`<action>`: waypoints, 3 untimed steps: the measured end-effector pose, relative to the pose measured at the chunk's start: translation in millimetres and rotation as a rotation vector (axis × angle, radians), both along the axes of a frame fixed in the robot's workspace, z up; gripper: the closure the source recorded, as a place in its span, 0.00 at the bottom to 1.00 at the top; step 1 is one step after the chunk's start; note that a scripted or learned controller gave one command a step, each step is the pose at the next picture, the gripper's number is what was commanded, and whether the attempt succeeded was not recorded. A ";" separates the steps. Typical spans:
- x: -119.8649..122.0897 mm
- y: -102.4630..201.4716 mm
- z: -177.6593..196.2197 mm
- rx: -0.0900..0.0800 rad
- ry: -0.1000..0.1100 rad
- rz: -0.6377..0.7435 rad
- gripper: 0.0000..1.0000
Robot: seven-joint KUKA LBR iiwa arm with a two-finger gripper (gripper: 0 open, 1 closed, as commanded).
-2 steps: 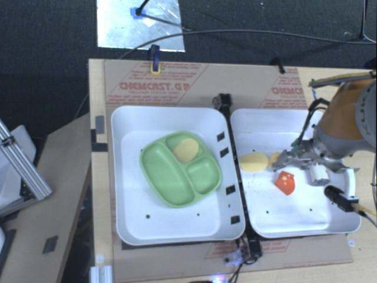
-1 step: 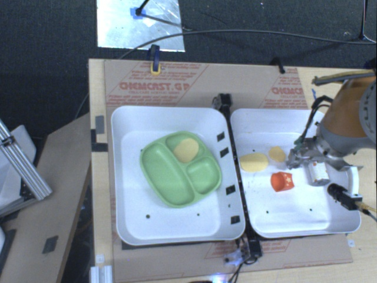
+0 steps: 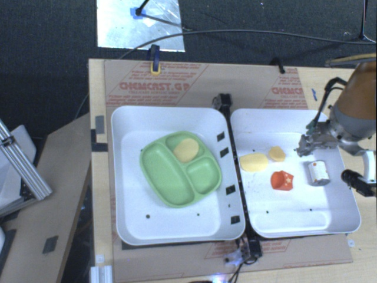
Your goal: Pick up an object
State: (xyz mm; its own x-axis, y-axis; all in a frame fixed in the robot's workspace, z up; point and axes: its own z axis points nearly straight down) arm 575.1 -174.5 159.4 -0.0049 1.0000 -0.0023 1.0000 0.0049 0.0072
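Note:
In the right bin (image 3: 294, 220) lie a pale yellow oblong piece (image 3: 254, 161), a small yellow round piece (image 3: 277, 154), a red crumpled piece (image 3: 282, 180) and a white cylinder with a red mark (image 3: 318, 172). My gripper (image 3: 308, 144) hangs over the right bin's right half, just above and behind the white cylinder and to the right of the small yellow piece. I see nothing held in it. The grey arm with its orange band (image 3: 360, 93) reaches in from the right edge.
The left bin (image 3: 135, 217) holds a green divided tray (image 3: 177, 173) with a yellow piece (image 3: 186, 150) in its upper compartment. A black divider with clips (image 3: 231, 158) runs between the bins. Black cables cross behind the bench.

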 end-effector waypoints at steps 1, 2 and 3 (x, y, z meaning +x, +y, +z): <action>0.6 1.5 43.9 0.001 0.001 0.001 1.00; -5.6 6.1 102.6 0.000 -0.001 0.001 1.00; -11.8 66.8 90.8 0.004 0.006 0.005 1.00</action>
